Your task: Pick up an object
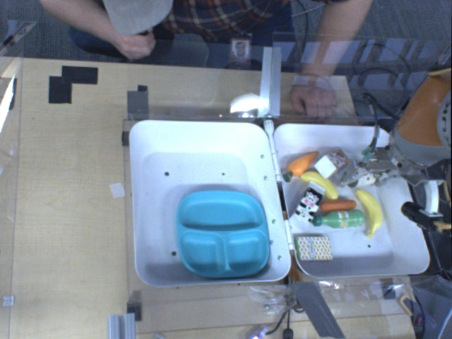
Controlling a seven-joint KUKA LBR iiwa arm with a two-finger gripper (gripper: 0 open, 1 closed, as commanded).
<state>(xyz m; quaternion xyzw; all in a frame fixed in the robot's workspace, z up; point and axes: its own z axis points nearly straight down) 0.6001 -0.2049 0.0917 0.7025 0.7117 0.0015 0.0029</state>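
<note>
Left bin (148, 189) holds a blue divided tray (222, 233). Right bin (406, 260) holds a carrot (304, 164), white block (325, 167), two bananas (371, 210), a sausage (337, 205), green bottle (341, 220), black-and-white toy (306, 205) and patterned card (314, 247). Tool (367, 175) sits over the right bin's far side near the bananas; its opening cannot be told.

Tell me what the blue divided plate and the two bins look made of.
Blue divided plate: likely moulded plastic, a smooth satin sheen with soft rounded compartment edges. Left bin and right bin: apparently thin white plastic, matte, rounded corners, faint glare on the rims.
</note>
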